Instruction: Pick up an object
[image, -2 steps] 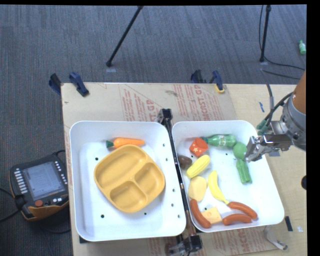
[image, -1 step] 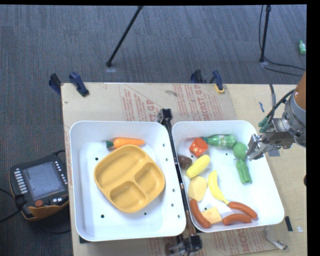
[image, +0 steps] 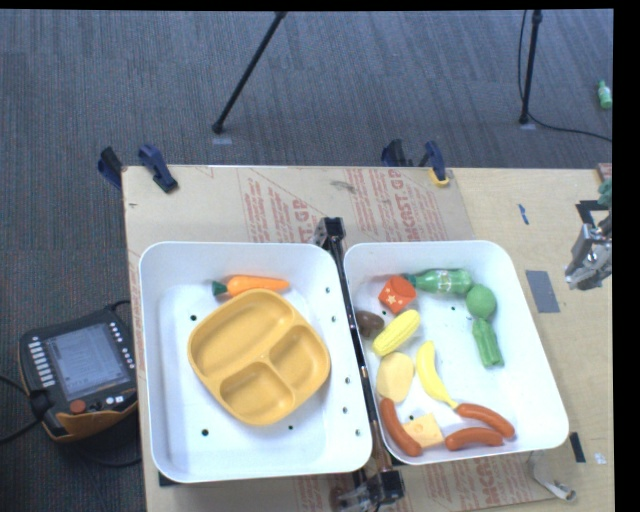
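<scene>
At the right edge of the bench we see the gripper (image: 590, 262), well clear of the bins, its fingers too indistinct to judge, while the toy food, including a corn cob (image: 396, 332) and banana (image: 432, 372), lies in the right bin (image: 530, 330).

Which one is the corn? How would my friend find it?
Look in the right bin, the one full of toy food. Near its left wall, just below the orange-red piece, lies the corn, tilted. It is yellow like the banana below it, but short, fat and bumpy with kernels.
</scene>
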